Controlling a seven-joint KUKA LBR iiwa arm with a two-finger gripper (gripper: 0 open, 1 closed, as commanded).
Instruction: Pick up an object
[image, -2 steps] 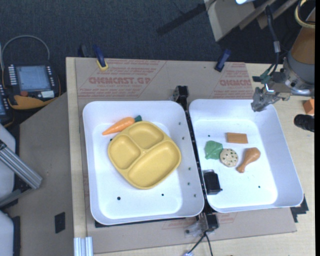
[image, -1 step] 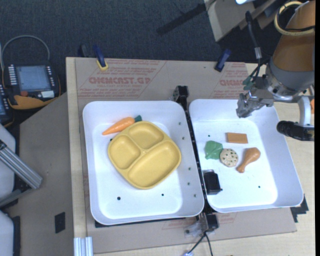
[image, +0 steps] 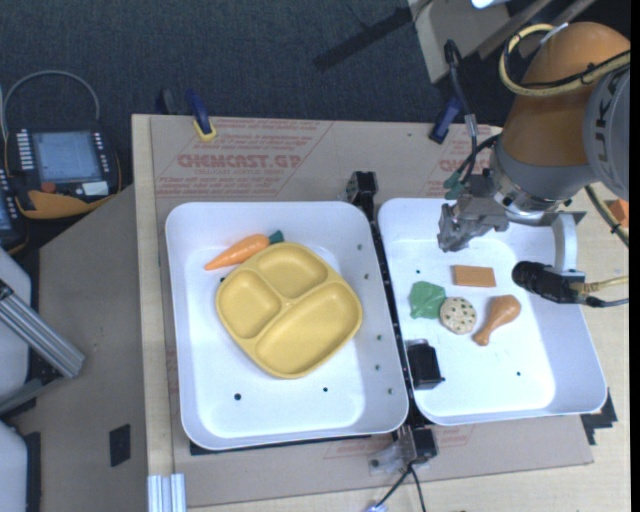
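Note:
In the right bin (image: 560, 385) lie an orange cracker slab (image: 473, 276), a green leafy piece (image: 427, 298), a speckled cookie (image: 459, 315) and a brown drumstick (image: 497, 318). My gripper (image: 457, 233) hangs over the bin's upper part, just above and left of the cracker, with nothing seen between its fingers. The left bin (image: 195, 340) holds a yellow divided plate (image: 289, 308) and an orange carrot (image: 237, 251) by the plate's upper left edge.
A black cylinder (image: 541, 280) on the arm's side juts over the right bin near the drumstick. A small black block (image: 424, 363) sits on the divider between the bins. A handheld controller (image: 62, 165) rests off the bench at far left.

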